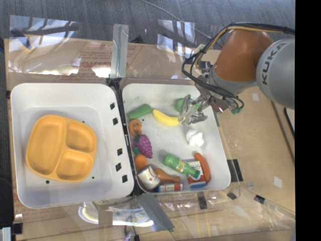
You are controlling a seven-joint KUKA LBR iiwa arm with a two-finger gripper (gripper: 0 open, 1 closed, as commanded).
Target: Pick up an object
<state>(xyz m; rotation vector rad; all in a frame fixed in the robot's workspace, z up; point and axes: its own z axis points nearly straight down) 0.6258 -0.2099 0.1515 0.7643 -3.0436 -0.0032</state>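
Observation:
My gripper [188,113] hangs over the upper right part of the right bin [215,129], its metal fingers pointing down and left. The fingertips sit just right of a yellow banana [165,118] and below a small green item [180,104]. I see nothing between the fingers. A white crumpled object [194,137] lies just below the gripper. Further down are a green bottle [179,164], a red sausage [201,165], purple grapes [144,145], a carrot [134,127] and a green pepper [140,111].
The left bin [30,97] holds a yellow divided plate [60,147]. A can [147,177] and a sauce bottle [168,179] lie at the right bin's lower edge. Cardboard and clear plastic surround both bins.

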